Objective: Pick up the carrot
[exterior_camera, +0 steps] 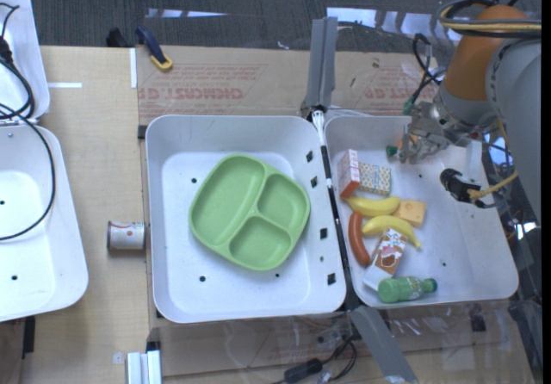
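smooth matt green plastic plate [250,212], glossy white plastic bins [164,227], brown cardboard sheet [232,81] beneath.

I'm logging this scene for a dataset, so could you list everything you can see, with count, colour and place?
Bins: two, white, side by side on the bench.
Divided plate: one, green, in the left bin.
Carrot: one, orange-red, right bin, near its left wall.
Bananas: two, yellow, right bin, middle.
Carton: one, white and orange, right bin, far left part.
Cheese wedge: one, orange-yellow, beside the bananas.
Small box: one, white and red, below the bananas.
Bottle: one, green, right bin, near edge.
Can: one, lying on the bench left of the bins.
Clamp: one, blue and yellow, far bench.
End effector: one, grey, over the right bin's far part.
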